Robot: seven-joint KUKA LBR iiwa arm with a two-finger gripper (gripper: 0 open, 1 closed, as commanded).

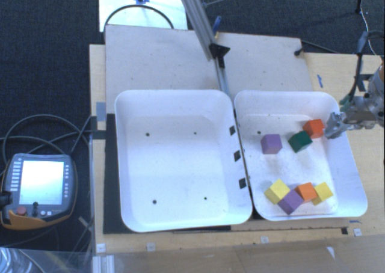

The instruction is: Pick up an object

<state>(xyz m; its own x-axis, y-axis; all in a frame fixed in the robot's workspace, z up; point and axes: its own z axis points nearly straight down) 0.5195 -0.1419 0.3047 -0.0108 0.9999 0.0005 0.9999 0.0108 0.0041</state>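
The right bin (283, 98) holds several small cubes. An orange cube (313, 127), a green cube (300, 141) and a purple cube (271, 143) lie in its upper half. Along its front edge sit a yellow cube (278, 191), a purple cube (290, 201), an orange cube (307, 191) and a smaller yellow cube (323, 192). My gripper (334, 126) reaches in from the right, over the bin's right rim, just right of the upper orange cube. No cube is visibly between its parts.
The left bin (174, 100) stands beside the right one. A metal pole (198, 10) slants down to the gap between the bins. A teach pendant (39, 190) with cables lies off the bench at left.
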